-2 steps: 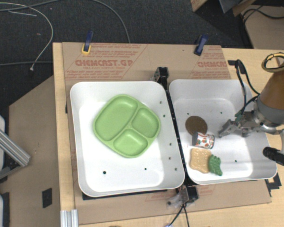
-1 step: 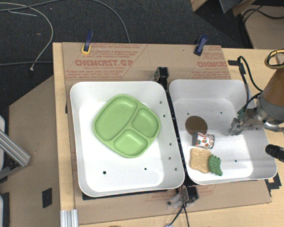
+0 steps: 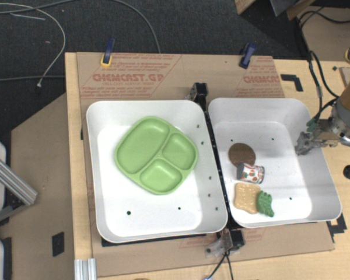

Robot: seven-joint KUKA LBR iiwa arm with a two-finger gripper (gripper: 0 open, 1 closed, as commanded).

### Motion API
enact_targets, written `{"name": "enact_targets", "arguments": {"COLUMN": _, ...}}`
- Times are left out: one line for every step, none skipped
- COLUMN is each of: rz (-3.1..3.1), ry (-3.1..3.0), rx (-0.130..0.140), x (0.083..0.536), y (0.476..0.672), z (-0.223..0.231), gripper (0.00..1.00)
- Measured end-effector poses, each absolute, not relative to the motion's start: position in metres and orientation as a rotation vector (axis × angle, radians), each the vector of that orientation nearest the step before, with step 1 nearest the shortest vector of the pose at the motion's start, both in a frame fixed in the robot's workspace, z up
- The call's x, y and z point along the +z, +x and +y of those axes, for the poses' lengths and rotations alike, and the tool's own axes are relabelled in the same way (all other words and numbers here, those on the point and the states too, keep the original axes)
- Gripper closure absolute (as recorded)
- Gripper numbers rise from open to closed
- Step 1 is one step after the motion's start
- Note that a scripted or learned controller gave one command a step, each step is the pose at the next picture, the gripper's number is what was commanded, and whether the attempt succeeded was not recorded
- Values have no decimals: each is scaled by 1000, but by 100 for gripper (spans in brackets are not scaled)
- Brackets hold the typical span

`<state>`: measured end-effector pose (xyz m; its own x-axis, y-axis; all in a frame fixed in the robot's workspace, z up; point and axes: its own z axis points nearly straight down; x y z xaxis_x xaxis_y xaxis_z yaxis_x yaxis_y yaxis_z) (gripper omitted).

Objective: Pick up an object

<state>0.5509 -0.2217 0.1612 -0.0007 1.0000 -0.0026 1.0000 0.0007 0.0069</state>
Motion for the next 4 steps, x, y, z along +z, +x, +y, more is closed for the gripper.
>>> {"name": "enact_targets", "arguments": {"rz": 2219, "ry": 2216, "rx": 4, "x": 205, "y": 551, "z": -221, "gripper": 100}}
{"name": "enact_targets", "arguments": {"rz": 2219, "ry": 2216, "rx": 4, "x": 240, "y": 553, "z": -221, "gripper": 100}}
{"name": "enact_targets", "arguments": {"rz": 2230, "ry": 2218, "rx": 2, "x": 234, "y": 552, "z": -168, "gripper": 100}}
{"name": "enact_targets", "arguments": {"rz": 2232, "ry": 2216, "rx": 2, "x": 233, "y": 554, "z": -108, "gripper": 100}}
